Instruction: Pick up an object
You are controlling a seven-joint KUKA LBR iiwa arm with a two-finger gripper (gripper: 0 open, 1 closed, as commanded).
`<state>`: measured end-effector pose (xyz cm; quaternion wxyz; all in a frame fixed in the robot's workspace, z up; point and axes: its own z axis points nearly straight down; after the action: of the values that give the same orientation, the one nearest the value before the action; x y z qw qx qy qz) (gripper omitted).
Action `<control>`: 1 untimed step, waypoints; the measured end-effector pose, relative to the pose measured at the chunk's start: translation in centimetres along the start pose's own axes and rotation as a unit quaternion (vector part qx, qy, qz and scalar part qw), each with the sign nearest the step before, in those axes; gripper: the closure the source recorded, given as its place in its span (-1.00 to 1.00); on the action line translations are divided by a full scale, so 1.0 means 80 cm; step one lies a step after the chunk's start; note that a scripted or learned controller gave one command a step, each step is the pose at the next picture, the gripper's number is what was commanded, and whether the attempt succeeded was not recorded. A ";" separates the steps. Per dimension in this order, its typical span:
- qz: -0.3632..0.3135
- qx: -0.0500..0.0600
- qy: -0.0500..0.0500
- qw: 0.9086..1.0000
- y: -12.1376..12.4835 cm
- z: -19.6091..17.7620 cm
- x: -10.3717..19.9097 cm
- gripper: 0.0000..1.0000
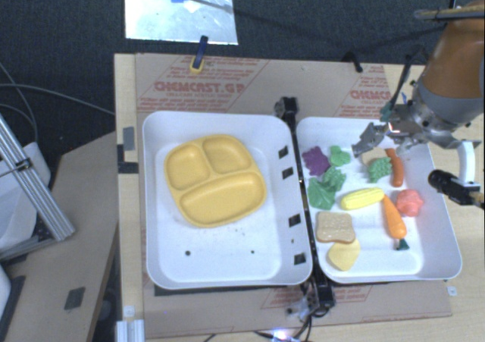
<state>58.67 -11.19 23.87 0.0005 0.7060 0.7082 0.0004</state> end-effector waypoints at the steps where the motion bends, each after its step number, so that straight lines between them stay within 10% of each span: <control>1: 0.002 0.006 0.002 1.000 -0.095 0.114 0.014 -1.00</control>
<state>51.04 -10.07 14.75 -0.0053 0.7073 0.7069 -0.0029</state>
